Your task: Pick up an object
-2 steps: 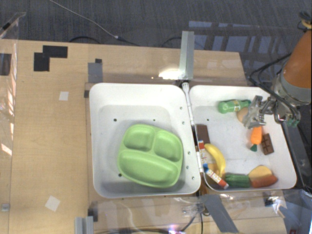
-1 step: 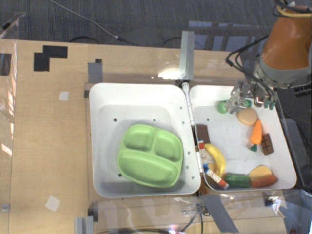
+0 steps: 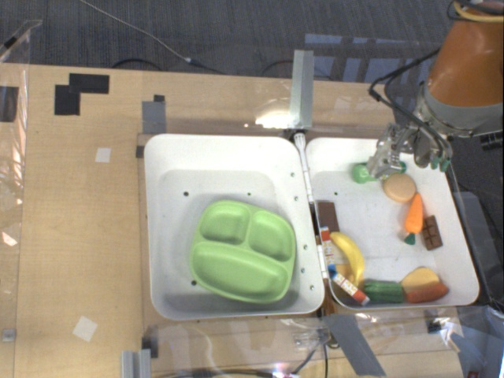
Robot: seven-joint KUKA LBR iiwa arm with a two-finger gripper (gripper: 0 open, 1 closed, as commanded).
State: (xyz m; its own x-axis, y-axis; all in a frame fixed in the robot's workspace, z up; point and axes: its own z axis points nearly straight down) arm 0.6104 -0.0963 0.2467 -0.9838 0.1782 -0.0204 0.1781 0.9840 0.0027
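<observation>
The wooden bench [image 3: 79, 235] stretches off to the left, bare but for some black tape marks near its far edge. On it sit my two white bins, side by side and touching along a shared rim. The left bin [image 3: 169, 172] holds a green divided plate [image 3: 242, 250], three compartments, lying a little tilted toward the near right part of the bin.

In the right bin [image 3: 465, 278], along its left wall, a dark brown bar [image 3: 325, 215] lies lengthwise, and just below it a banana [image 3: 349, 256] curves down toward the near edge. A marker-like stick with red and blue on it [image 3: 348, 285] lies under the banana's lower end. Beside that, along the near wall, a dark green cucumber-like piece [image 3: 383, 291] touches a bread-coloured wedge with a red-brown underside [image 3: 424, 285].

Farther back, a small green object [image 3: 361, 172] sits near the far wall, right at my claw [image 3: 386, 162]. I reach it from the right, my orange band high over the bin's far right corner. Whether my claw is clenched, released, or grasping the green object I cannot tell. Just right of and below it lies a tan round piece [image 3: 399, 187], then a carrot [image 3: 413, 219] pointing green end down, and a small brown chocolate block [image 3: 431, 232] beside it.
</observation>
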